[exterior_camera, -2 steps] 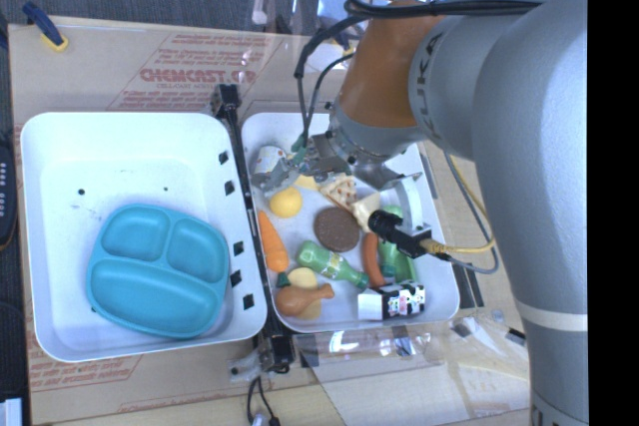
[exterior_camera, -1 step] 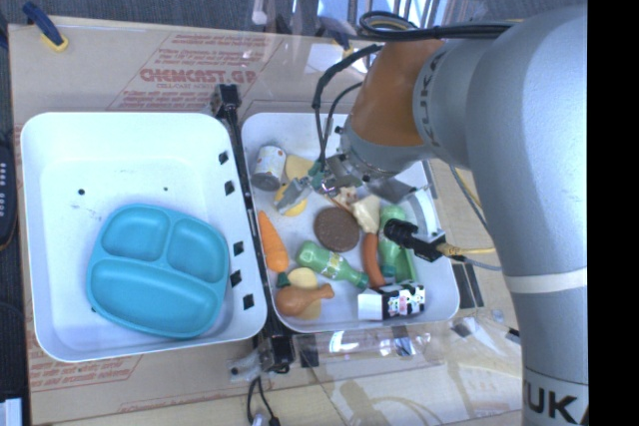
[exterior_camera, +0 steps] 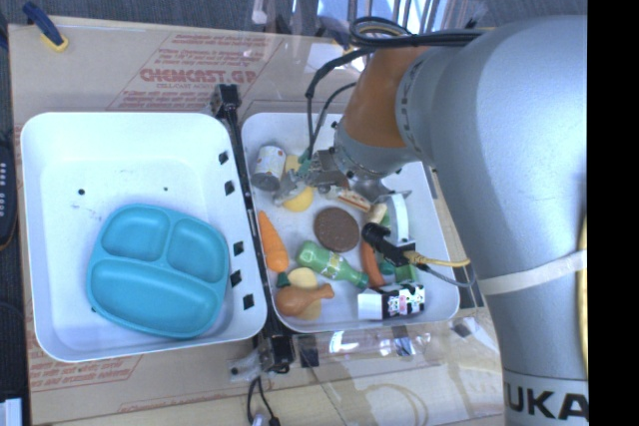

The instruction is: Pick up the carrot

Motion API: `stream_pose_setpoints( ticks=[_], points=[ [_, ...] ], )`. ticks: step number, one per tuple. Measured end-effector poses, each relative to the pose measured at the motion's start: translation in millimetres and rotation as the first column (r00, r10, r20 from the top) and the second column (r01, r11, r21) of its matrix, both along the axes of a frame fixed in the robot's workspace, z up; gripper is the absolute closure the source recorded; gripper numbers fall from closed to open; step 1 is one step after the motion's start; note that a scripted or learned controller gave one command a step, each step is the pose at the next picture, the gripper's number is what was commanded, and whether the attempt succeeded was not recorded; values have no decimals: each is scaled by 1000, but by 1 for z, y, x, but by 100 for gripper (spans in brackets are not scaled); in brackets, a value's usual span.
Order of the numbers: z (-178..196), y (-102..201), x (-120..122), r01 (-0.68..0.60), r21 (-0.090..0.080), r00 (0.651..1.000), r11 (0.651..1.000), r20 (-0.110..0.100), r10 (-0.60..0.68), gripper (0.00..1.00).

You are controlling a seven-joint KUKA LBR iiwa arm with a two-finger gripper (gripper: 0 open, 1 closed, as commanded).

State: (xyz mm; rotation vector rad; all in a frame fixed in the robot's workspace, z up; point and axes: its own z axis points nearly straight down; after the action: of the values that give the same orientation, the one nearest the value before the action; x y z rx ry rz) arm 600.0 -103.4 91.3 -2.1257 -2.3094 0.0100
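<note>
The carrot (exterior_camera: pixel 272 242) is a long orange piece lying along the left wall of the right bin (exterior_camera: pixel 436 205), tip pointing up-left. My gripper (exterior_camera: pixel 303 177) is low in that bin's upper left part, just above a yellow piece (exterior_camera: pixel 298 201) and beside a silver can (exterior_camera: pixel 267 163). It stands a short way up and to the right of the carrot and is not touching it. The grey wrist with its orange band (exterior_camera: pixel 374 105) covers the bin's upper middle.
The right bin also holds a brown disc (exterior_camera: pixel 336 228), a green bottle (exterior_camera: pixel 329 264), a smaller orange piece (exterior_camera: pixel 369 262), a tan drumstick-like item (exterior_camera: pixel 303 299) and a black-and-white box (exterior_camera: pixel 391 302). A blue divided plate (exterior_camera: pixel 160 266) lies in the left bin (exterior_camera: pixel 60 145).
</note>
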Motion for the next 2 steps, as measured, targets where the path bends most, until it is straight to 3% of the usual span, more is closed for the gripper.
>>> stream_pose_setpoints(
  ticks=[1,2],
  points=[
    [10,1,0,-8,2,1000,1000,-5,8,100],
    [103,137,3,215,4,977,977,1,-215,100]
  ],
)
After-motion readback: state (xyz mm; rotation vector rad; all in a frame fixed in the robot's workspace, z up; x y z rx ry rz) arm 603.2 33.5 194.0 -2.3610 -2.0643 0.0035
